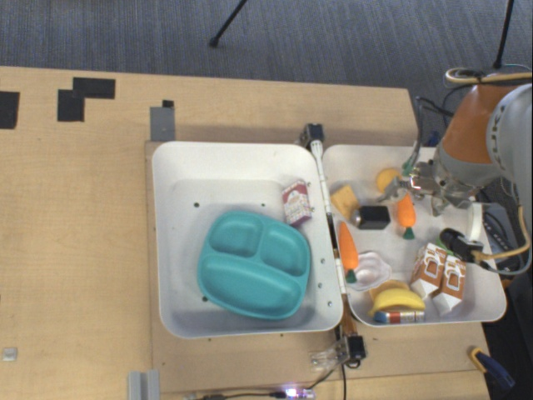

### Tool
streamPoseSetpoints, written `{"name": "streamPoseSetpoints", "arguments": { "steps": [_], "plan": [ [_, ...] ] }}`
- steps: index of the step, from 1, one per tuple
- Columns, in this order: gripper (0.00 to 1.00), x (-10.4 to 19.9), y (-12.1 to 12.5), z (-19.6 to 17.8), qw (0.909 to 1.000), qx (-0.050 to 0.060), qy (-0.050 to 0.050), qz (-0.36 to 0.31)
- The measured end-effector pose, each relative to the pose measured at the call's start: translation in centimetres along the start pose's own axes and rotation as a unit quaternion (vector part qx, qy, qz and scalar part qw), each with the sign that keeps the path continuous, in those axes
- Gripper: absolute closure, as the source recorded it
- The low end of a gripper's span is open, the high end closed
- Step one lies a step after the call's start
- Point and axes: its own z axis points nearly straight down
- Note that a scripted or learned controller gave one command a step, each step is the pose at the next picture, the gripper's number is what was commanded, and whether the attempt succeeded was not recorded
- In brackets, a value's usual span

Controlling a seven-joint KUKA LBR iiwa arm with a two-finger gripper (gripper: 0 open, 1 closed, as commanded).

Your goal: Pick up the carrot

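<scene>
Carrot (405, 213) is hanging just under the gripper (414, 187) over the right bin (491, 307), seemingly pinched between narrow fingers; lifting looks underway, though I am judging the grip unproven.

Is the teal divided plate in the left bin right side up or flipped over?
Right side up: the teal divided plate lies flat in the left bin with its compartments facing up, nothing visible in them.

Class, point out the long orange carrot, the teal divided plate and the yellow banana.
Long orange carrot (348, 250), camera view, middle of its body.
Teal divided plate (253, 294), camera view, front compartment.
Yellow banana (396, 295), camera view, middle of its curve.
</scene>
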Motion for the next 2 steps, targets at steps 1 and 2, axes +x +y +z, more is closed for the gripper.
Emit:
{"name": "streamPoseSetpoints", "arguments": {
  "steps": [1,2],
  "plan": [
    [1.00,0.1,0.2,-1.2,1.0000,-0.002,0.000,-0.001],
    [1.00,6.3,1.4,-9.2,0.9996,-0.001,0.000,0.027]
  ]
}}
